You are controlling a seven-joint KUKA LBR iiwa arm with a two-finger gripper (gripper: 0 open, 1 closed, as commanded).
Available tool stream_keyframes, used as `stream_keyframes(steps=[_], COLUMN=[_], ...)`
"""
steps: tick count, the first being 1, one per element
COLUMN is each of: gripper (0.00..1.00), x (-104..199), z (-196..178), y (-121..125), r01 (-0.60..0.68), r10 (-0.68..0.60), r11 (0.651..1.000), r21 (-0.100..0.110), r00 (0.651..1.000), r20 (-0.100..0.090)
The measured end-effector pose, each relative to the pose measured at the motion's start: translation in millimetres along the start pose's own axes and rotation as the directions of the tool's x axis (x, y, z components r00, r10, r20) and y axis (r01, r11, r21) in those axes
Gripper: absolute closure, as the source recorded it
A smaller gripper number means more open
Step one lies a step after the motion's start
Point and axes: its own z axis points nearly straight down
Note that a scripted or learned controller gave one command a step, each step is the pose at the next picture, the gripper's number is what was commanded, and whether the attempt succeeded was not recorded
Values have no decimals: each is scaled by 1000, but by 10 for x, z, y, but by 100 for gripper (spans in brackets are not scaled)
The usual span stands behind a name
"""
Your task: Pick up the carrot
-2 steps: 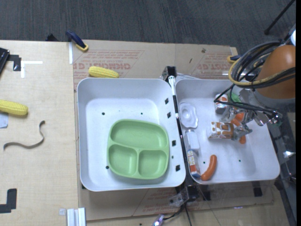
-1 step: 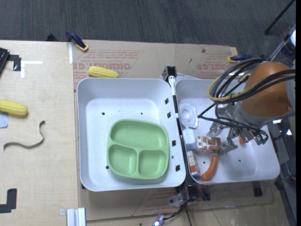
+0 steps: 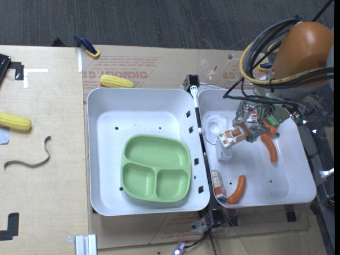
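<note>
Lying in the right bin (image 3: 297,193) is the carrot (image 3: 272,149), a smooth orange stick with a green end. Its long way is running almost up and down the picture, green end up near the claw (image 3: 255,122), orange tip pointing down. The claw is hanging just above the green end, under a bunch of black and yellow cables (image 3: 265,52). I cannot tell how the claw is standing or if it has hold of anything. A small white and orange box (image 3: 234,136) is sitting just left of the carrot. A shiny orange sausage (image 3: 237,189) is lying near the bin's front wall, tilted. In the left bin (image 3: 101,142) a smooth green plate (image 3: 156,168) with three parts is resting. Two bumpy yellow corn cobs (image 3: 116,81) are lying on the table (image 3: 42,195).
</note>
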Motion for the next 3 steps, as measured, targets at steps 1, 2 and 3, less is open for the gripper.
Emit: stream_keyframes(steps=[1,2,3], gripper=[100,100,100], x=[159,375,361], z=[622,-671,-762], y=[-290,-917,-925], r01=[-522,-394,-395], r10=[522,394,395], r11=[853,919,918], r21=[3,3,4], r00=[853,919,918], r20=[3,0,6])
